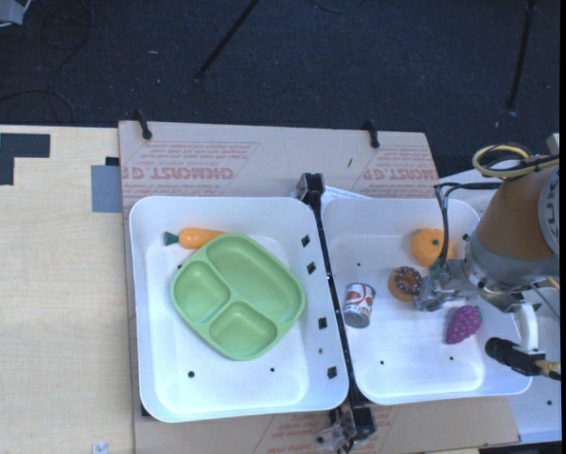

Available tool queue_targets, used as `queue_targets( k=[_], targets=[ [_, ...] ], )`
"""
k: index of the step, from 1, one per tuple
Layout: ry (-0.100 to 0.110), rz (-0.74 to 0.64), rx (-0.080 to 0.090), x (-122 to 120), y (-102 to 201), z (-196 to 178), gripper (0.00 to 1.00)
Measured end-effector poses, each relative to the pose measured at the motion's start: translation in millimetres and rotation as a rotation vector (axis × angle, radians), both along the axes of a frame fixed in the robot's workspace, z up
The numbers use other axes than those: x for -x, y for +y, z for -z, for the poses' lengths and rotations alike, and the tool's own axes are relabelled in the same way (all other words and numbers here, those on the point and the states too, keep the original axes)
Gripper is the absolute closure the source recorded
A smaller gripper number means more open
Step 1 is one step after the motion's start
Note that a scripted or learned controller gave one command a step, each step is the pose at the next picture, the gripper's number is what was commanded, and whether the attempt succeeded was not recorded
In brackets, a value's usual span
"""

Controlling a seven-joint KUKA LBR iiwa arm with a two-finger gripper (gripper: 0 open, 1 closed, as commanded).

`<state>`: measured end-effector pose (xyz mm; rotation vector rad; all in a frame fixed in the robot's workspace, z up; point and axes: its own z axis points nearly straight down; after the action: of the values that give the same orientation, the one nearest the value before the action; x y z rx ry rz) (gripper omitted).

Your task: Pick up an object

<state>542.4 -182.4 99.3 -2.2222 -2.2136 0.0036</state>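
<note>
In the right bin lie a small red and white can, a brown doughnut-like round piece, an orange fruit and a purple bunch of grapes. My gripper hangs low between the doughnut piece, the orange and the grapes, just right of the doughnut piece. Nothing shows between its fingers. The arm's grey body and orange band cover the bin's right side.
The left bin holds a green three-compartment plate and an orange carrot at its back left. A black divider rail runs between the bins. Cables loop at the right above the arm.
</note>
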Motion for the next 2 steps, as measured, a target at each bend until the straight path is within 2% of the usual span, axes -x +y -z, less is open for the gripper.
queue_targets(
  k=[1,2],
  targets=[
    [-0.009,-0.005,0.003,-9.0,-1.1,-60.1,1.0],
    [-0.007,-0.006,0.002,-4.8,5.7,-107.6,1.0]
  ],
)
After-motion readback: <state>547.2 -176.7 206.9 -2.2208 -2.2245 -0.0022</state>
